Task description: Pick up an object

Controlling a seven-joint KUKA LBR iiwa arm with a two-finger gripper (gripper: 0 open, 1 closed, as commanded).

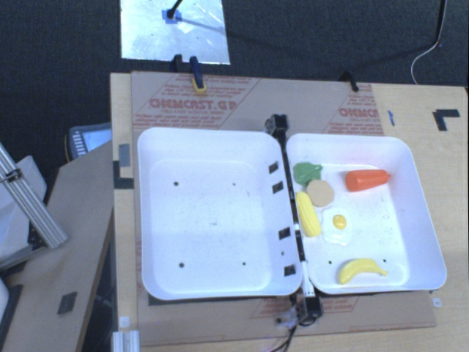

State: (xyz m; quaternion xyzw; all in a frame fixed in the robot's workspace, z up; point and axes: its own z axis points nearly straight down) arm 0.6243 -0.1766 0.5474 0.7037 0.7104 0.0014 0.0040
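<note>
Status: pick not yet begun; all candidate objects lie in the right bin (421,196).

Carrot (366,179), broccoli (307,171), biscuit (320,193), corn cob (308,214), fried egg (338,224) and banana (360,270) rest unlifted; gripper state cannot be determined.

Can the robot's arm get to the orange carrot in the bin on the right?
Probably yes. The orange toy carrot lies alone near the far wall of the right white bin, with nothing on top and open space around it.
</note>
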